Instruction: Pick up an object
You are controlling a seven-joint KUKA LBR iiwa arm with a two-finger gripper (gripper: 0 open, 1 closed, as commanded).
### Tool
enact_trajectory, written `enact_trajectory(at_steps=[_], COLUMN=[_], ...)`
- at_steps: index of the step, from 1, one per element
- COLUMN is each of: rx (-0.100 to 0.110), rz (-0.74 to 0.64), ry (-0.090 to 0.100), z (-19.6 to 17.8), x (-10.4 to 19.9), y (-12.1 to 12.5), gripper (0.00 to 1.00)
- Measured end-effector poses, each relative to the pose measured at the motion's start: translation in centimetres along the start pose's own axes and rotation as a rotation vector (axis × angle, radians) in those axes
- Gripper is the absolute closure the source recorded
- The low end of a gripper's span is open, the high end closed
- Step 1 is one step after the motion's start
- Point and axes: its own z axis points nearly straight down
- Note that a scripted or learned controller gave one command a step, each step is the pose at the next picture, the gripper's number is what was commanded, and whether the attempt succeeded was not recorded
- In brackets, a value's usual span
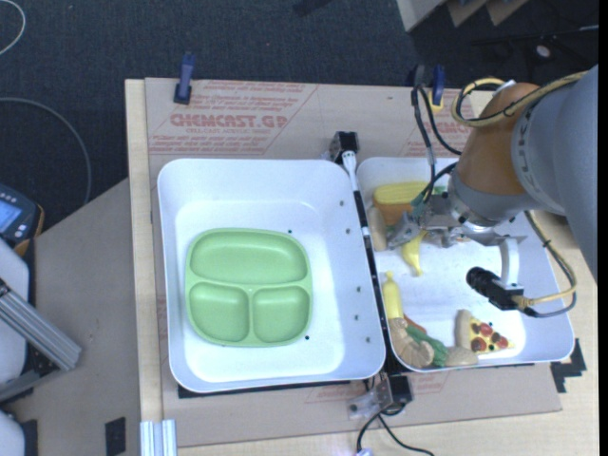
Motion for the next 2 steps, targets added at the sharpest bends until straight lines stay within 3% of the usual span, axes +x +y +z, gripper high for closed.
enact_trajectory(at_steps=[1, 2], rx=[0.004, 0.004], rz=[0.003, -0.002], ry=[0.001, 0.003], z=[-1.0, -10.4], x=[-0.1, 7.6], y=[-0.3, -2.3], gripper=[1.0, 1.0])
